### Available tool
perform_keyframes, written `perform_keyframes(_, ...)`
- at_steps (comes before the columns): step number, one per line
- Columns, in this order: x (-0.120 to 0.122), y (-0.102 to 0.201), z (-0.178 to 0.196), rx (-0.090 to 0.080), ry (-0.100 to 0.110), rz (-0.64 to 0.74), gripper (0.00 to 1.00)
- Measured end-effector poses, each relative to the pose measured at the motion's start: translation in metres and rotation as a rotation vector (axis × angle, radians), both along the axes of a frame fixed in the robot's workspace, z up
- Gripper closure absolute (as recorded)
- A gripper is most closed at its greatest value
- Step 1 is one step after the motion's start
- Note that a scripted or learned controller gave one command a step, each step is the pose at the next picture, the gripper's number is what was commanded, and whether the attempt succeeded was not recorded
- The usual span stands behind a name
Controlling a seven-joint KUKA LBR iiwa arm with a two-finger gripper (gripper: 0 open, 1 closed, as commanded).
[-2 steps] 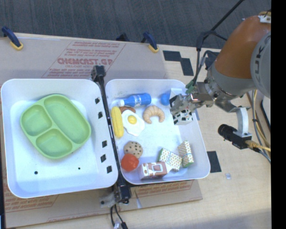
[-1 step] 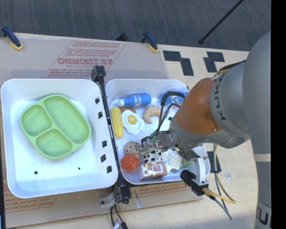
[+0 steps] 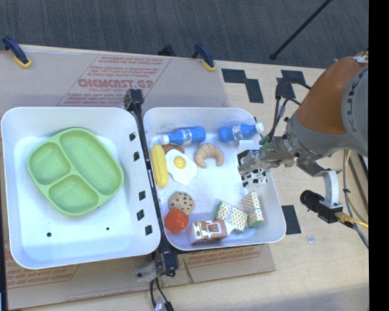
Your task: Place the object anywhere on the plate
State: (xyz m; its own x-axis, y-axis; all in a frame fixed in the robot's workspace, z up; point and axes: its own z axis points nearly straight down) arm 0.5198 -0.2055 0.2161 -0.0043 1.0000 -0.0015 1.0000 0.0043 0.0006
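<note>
A green three-compartment plate (image 3: 74, 170) lies in the left white bin (image 3: 26, 241). The right bin (image 3: 272, 222) holds toy food: a croissant (image 3: 209, 153), a fried egg (image 3: 180, 166), a corn cob (image 3: 159, 164), a cookie (image 3: 181, 202), a red tomato (image 3: 176, 221), a small printed carton (image 3: 209, 230), two sandwich wedges (image 3: 240, 214) and two blue bottles (image 3: 185, 136) (image 3: 236, 132). My gripper (image 3: 253, 169) hangs over the right side of the right bin, just above the sandwich wedges and right of the croissant.
A black hinge strip (image 3: 142, 167) runs between the two bins. Blue clamps (image 3: 204, 55) (image 3: 16, 50) hold a cardboard sheet at the back. The grey and orange arm (image 3: 330, 118) comes in from the right, over the bench.
</note>
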Motion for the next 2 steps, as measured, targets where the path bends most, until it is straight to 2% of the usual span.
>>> perform_keyframes(1,-0.044,0.025,-0.068,0.003,0.004,0.002,1.00)
perform_keyframes(2,-0.006,0.024,0.072,0.000,-0.001,0.002,1.00)
